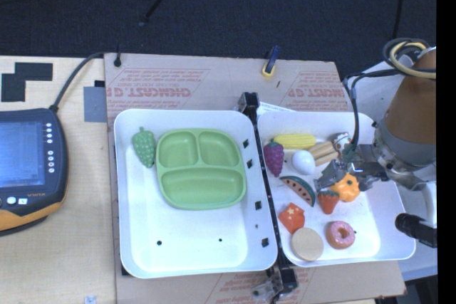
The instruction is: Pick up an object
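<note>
Right bin (388,242), near edge: tan disc (308,243), pink donut (340,233). Mid-bin: red wedge (291,216), watermelon slice (298,188), orange pepper (348,188). Gripper (333,180) low over mid-bin, touching pepper; arm (413,114) reaching in from right edge, wrist bent down. Cannot tell state of jaws. Far side: egg (303,161), corn (294,141), purple grapes (273,156). Left bin (135,224): green tray (200,169), green grapes (144,147).
</note>
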Robot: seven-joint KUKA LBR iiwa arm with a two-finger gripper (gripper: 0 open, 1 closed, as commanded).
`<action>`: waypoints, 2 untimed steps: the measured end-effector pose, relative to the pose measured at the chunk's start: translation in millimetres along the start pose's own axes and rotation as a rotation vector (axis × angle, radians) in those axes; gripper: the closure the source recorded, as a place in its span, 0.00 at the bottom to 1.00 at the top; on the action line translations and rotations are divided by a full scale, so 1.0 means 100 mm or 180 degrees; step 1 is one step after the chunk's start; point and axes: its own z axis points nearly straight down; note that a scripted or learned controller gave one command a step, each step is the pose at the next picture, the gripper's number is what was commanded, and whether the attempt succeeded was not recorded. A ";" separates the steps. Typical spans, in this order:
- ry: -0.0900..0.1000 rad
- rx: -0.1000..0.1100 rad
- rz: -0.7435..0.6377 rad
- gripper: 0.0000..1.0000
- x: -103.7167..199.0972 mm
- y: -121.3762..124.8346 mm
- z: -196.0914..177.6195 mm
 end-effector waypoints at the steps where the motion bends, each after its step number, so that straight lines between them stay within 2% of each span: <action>1: -0.0004 -0.0036 -0.0008 0.00 0.00 0.02 -0.06; 2: -0.0003 -0.0026 -0.0006 0.00 0.08 0.08 0.44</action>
